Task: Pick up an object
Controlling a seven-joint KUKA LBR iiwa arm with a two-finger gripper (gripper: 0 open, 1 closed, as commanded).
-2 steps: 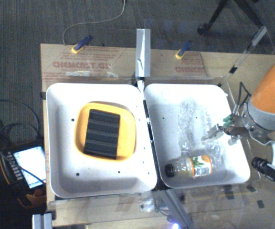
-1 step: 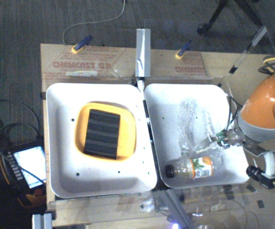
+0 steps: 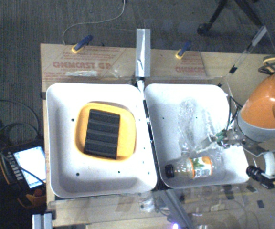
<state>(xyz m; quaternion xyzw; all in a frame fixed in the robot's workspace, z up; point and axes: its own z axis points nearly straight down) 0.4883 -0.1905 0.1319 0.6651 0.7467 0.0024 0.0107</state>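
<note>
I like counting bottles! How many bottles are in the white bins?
2. A labelled bottle lies on its side at the near edge of the right bin. A clear plastic bottle lies just behind it; it is hard to see.

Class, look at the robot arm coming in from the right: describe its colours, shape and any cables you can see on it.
The arm is a rounded, bulky body with a glossy orange band above a grey wrist section. Below it sit white and black fittings near the bin edge. Thin dark cables run alongside it. The gripper itself is too unclear to describe.
</note>
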